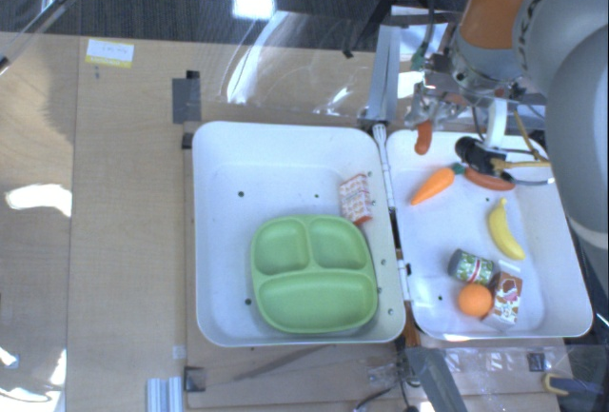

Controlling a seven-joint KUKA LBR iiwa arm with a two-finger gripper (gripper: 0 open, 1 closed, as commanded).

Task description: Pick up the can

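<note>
Near right bin's front lies can (473, 266), well apart from jaws (425, 120); jaw state unclear.

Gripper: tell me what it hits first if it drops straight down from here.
Probably the right bin's bare floor near its far edge, beside the carrot. The gripper is far from the can; depth is uncertain.
</note>
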